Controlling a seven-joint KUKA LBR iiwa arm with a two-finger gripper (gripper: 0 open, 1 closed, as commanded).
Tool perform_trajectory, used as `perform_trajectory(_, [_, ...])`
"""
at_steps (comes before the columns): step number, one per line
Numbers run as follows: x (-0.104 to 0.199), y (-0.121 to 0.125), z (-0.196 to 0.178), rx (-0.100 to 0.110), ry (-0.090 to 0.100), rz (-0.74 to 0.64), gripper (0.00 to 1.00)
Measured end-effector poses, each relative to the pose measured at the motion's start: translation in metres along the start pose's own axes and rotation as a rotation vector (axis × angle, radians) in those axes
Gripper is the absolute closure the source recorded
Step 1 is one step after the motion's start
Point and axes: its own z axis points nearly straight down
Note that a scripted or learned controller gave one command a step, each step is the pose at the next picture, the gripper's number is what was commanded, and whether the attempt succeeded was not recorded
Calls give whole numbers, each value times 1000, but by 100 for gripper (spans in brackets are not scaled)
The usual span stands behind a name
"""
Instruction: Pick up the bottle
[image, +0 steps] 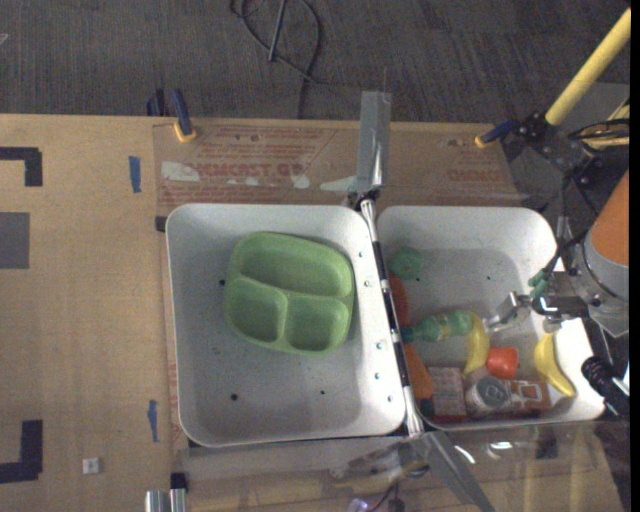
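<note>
Bench w/ two white bins: left bin holds a green divided tray. Bottle lies on its side in the right bin, crowded by a banana, carrot and other toys. Gripper hovers just right of the bottle; finger state can't be told. Risk: the fingers catch a neighbouring toy, or the round bottle rolls away.
</note>
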Motion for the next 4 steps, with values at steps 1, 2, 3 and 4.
perform_trajectory(1, [47,64,42,-4,-1,58,0])
perform_trajectory(2, [40,51,131,-4,-1,46,0])
perform_trajectory(3, [40,52,121,-7,-2,48,100])
perform_trajectory(4, [31,88,70,-2,-2,260,100])
